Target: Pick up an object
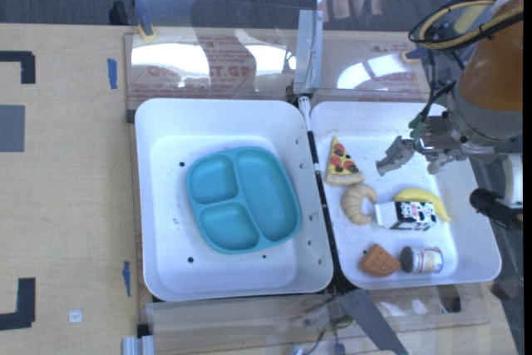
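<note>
Pincer [413, 155] hangs released, fingers spread and holding nothing, over the upper part of the right bin [478, 266]. Below it lie pizza [340, 162], croissant [360, 203], banana [422, 200], carton [411, 215], cookie [380, 261] and can [423, 259]. Left bin [158, 179] holds a blue tray [242, 198].

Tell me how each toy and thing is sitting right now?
Blue divided plate: flat in the left bin, nothing on it.
Pizza slice: flat in the right bin.
Croissant: lying below the pizza slice.
Banana: lying by the milk carton.
Milk carton: tipped on its side.
Can: on its side.
Orange cookie: flat.
Gripper: hovering, jaws open, holding nothing.
</note>
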Robot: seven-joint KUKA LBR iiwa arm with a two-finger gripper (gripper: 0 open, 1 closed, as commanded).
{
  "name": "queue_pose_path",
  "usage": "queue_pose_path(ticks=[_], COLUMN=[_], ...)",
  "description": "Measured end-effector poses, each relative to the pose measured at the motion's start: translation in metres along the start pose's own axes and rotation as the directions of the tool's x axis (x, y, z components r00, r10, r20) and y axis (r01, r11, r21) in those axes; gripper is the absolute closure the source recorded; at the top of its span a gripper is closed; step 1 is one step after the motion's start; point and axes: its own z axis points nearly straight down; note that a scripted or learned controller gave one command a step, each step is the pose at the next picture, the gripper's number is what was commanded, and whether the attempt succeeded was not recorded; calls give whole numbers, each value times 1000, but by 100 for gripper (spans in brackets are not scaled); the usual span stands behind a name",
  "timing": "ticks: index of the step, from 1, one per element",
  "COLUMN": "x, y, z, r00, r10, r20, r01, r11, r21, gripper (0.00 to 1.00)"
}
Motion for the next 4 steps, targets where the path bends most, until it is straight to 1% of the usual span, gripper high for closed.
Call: queue_pose_path(ticks=[1,2,3,4], x=[-9,-12,-13,21], y=[24,32,36,27], z=[92,146,132,56], r00=[995,910,909,944], r10=[-103,-416,-416,-330], r20=[-1,6,15,4], r01=[103,416,416,330], r11=[995,909,909,944], r21=[6,-19,-32,-8], gripper=[0,0,100,100])
